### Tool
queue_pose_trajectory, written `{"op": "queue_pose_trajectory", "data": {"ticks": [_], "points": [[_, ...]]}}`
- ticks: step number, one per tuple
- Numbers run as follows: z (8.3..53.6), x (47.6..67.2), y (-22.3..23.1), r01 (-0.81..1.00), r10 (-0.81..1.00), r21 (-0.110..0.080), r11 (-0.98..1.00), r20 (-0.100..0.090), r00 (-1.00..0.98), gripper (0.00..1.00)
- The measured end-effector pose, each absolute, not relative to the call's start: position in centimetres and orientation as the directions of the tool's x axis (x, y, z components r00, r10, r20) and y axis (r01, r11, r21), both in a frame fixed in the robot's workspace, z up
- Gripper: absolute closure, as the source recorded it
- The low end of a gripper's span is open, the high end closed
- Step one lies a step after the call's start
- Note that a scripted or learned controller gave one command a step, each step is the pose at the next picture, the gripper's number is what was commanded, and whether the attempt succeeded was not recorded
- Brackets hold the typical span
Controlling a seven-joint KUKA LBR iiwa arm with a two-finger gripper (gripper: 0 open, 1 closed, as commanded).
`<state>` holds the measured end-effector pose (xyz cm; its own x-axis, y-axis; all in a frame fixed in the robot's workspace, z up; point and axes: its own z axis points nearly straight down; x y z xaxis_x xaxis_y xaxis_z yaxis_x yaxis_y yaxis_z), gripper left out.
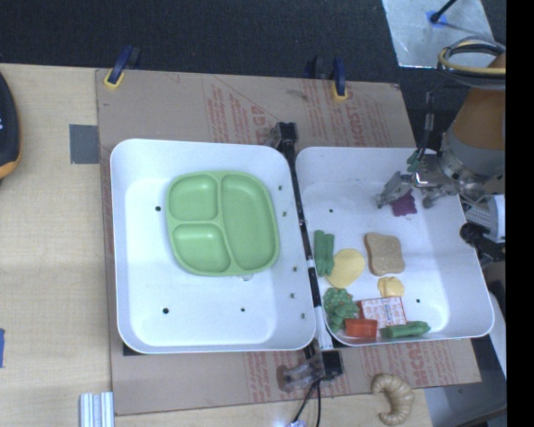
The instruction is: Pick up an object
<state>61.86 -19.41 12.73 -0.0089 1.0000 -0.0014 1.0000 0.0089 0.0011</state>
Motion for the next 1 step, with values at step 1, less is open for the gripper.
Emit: {"op": "queue_pose_trajectory", "data": {"ticks": [1], "points": [[15.52, 53.72, -15.95, 1.0, 1.0, -0.008, 0.003, 0.002, -0.003, 0.0]]}}
